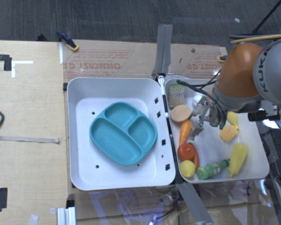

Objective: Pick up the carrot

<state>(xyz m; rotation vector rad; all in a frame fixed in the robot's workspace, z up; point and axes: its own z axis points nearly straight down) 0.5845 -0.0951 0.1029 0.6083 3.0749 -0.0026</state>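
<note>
The orange carrot (184, 132) lies in the right bin (253, 175) near its left wall, pointing down and slightly left. Its upper end is just below a round tan bun (180, 113). My gripper (198, 124) hangs low over the right bin, right beside the carrot's right side, at the end of the grey arm with the orange band (239, 69). Nothing shows as lifted or held in the gripper.
A red tomato (187, 151), a yellow lemon (187, 168), a green bottle (212, 169), a yellow squash (237, 158) and an orange-yellow piece (228, 133) crowd the right bin. A pale ribbed cylinder (176, 95) stands at its back. The left bin (79, 172) holds a blue divided plate (124, 132).
</note>
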